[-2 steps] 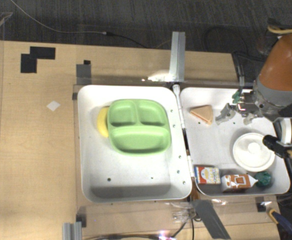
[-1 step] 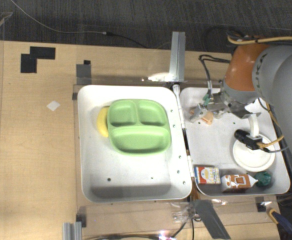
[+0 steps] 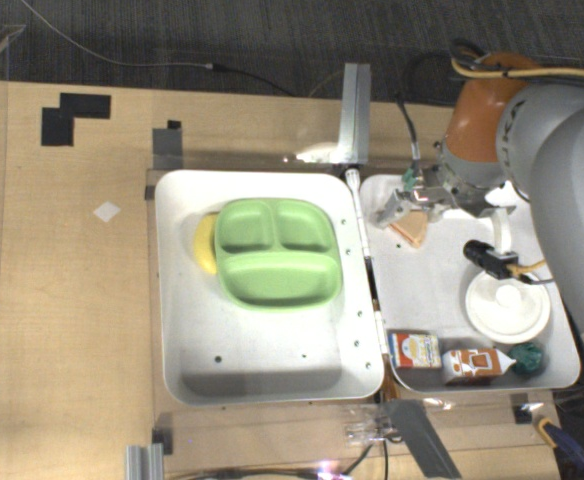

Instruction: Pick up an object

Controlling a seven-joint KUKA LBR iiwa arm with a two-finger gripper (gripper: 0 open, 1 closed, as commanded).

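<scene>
Hanging at the right bin's [image 3: 442, 298] far-left corner, the pincer [image 3: 404, 204] sits just above a tan wedge [image 3: 410, 230], which lies immediately nearward of it, almost touching. Whether the pincer is spread or closed, I cannot tell.

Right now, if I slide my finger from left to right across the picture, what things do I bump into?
Banana → green tray → gripper → small carton → brown carton → white bowl.
</scene>
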